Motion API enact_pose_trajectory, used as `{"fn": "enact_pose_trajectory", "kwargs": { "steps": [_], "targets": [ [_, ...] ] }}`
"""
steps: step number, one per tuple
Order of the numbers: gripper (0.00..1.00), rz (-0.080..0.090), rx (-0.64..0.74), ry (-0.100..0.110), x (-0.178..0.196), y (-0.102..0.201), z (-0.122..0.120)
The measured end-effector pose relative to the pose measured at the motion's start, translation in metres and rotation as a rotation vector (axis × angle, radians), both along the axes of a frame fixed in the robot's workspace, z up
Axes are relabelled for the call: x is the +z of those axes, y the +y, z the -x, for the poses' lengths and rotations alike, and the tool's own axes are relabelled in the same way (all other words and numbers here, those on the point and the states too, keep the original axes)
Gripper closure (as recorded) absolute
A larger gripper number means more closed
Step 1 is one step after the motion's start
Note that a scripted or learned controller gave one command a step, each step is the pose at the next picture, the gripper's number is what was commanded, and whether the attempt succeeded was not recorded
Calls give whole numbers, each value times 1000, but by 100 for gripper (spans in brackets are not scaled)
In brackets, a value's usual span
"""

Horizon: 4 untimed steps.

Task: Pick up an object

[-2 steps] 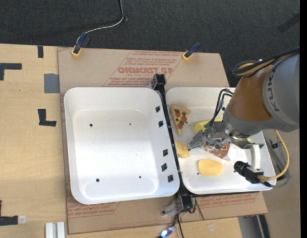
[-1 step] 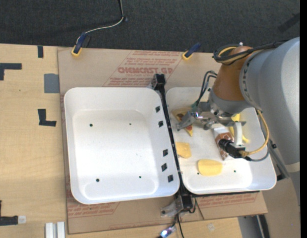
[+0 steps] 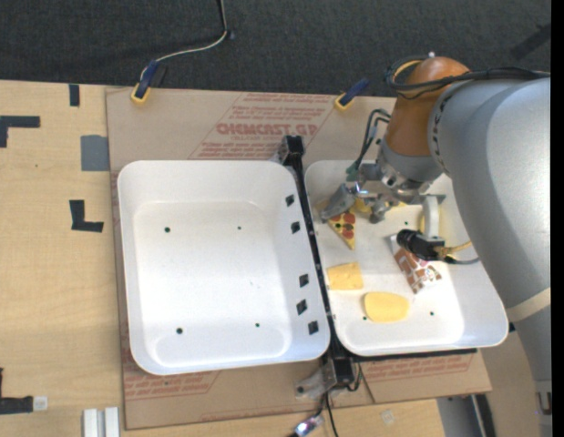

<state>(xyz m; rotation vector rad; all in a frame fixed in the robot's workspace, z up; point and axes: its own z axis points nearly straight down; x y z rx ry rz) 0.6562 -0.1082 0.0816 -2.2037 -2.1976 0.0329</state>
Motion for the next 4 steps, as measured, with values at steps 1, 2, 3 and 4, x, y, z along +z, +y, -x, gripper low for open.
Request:
{"fn": "enact_pose_trajectory", "kwargs": {
  "steps": [1,2,3,4],
  "targets": [
    [100,2,1,3,11,-1,1],
    [100,-12,8,-1,5,-15,-6],
    [100,-14,9,2,3,-27,-8],
    [100,-9,8,-8,4,-26,-5]
  ]
}}
